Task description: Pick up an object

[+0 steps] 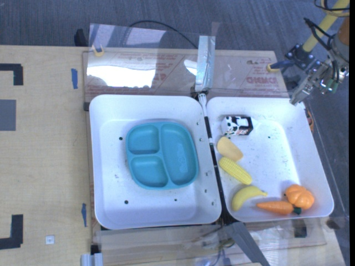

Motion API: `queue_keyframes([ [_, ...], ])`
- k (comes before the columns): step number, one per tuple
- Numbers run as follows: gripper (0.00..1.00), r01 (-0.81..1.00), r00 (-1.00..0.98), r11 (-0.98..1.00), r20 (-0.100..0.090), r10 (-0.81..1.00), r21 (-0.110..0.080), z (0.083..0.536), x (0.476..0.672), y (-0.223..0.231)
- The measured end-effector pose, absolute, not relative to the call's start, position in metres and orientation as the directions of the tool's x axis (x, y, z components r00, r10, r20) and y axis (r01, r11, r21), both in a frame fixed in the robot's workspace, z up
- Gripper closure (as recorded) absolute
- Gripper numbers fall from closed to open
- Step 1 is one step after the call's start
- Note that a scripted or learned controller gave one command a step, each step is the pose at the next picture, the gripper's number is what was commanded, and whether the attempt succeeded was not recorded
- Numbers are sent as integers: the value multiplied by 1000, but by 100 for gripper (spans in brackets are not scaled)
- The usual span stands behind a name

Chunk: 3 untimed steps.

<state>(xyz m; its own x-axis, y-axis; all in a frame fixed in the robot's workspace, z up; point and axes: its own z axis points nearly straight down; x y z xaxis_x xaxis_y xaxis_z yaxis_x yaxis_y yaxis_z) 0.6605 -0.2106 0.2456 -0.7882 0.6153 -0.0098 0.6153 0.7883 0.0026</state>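
1. Over in the right bin [310, 148] lie all the toys that could be picked up.
2. At the far end of that bin sits a small black and white cow [238, 126].
3. Just near of the cow is a pale yellow lemon [229, 148], close to the bin's left wall.
4. Next to the lemon, on its near side, lies a yellow corn cob [236, 170], set at a slant.
5. Near of the corn is a curved banana [246, 196].
6. Right of the banana lies an orange carrot [275, 206], and its right end touches a round orange pumpkin [300, 196] in the near right corner.
7. The left bin [105, 165] holds a blue plate [162, 154] with three parts, lying flat in the middle.
8. The gripper [302, 91] hangs past the far right corner of the right bin, well apart from every toy.
9. Nothing is in the gripper, and I cannot tell if it is spread or pressed together.
10. Both bins sit side by side on a wooden bench [39, 148].
11. Behind the bins stands a clear sheet [138, 65] with a grey post [204, 62] in the middle.
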Motion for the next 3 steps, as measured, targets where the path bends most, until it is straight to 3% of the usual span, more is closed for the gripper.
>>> queue_keyframes([
  [3,100,615,-787,788,-42,615,18,283,667,-210],
])
